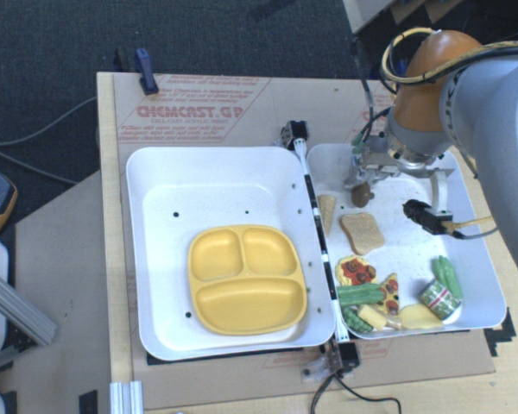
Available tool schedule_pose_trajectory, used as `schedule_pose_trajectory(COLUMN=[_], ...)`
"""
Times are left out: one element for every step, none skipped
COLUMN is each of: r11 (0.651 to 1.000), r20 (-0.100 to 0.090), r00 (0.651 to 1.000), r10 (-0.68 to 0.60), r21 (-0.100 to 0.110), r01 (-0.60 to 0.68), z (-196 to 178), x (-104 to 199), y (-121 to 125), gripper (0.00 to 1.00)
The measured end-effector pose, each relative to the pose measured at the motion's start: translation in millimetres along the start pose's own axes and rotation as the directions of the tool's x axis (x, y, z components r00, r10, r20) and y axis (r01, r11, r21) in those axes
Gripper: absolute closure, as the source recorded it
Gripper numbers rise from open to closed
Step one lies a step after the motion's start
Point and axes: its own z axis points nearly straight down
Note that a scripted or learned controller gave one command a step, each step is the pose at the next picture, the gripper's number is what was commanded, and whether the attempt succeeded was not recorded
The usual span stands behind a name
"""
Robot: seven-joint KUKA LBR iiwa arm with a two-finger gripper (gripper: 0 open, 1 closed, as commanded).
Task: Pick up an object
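Item: small brown object (361, 196), right bin (475, 304), far end beside bread slice (363, 231); claw (363, 182) directly above, finger state indeterminable; advised: descend vertically, centred, before closing.

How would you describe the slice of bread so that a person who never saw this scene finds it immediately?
Look at the right bin, the one crowded with toy food, not the left bin holding the yellow divided plate. Near that bin's middle, just above the pizza slice, lies the slice of bread. It is flat, tan and roughly square, unlike the colourful food heaped below it.
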Motion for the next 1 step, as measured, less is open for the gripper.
schedule_pose_trajectory(r11=[1.0], r20=[-0.001], r00=[1.0], r10=[-0.007], r21=[-0.009], r01=[0.007], z=[-95.9], x=[70.4], y=[-26.4], gripper=[1.0])
